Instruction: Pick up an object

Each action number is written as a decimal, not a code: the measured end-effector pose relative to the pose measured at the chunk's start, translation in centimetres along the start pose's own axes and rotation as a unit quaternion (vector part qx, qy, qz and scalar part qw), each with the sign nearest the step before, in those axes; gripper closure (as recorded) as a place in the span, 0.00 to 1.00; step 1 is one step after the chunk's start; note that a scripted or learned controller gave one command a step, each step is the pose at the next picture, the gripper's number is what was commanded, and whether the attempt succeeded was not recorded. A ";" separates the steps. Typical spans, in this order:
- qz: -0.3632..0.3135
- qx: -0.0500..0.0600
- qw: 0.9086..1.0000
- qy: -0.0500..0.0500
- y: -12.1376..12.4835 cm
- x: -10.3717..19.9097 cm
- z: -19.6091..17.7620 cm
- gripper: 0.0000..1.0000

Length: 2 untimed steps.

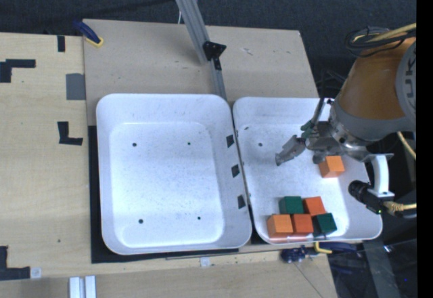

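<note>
We see the right bin (270,117) w/ all the blocks: a cluster (301,217) of orange & green ones packed at its near edge, prob. just where they landed, plus one orange block (332,166) apart, nearer the bin's middle. The arm (379,90) leans in over the bin's far-right side, wrist low. The gripper (292,150) hangs just left of that lone block, fingers apart, clamped on nothing. The left bin (162,103) sits beside it.
</note>
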<state>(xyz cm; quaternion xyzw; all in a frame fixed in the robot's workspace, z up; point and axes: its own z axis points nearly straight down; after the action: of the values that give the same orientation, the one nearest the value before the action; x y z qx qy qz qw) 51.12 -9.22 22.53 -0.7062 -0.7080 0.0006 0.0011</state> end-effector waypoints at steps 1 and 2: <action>0.000 0.000 1.000 0.000 0.0 0.0 0.0 0.00; 0.001 0.002 1.000 0.000 -0.4 -0.8 4.8 0.00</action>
<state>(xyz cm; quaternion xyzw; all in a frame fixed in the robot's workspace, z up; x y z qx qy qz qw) 50.70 -10.02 17.72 -0.7071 -0.7071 0.0025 0.0024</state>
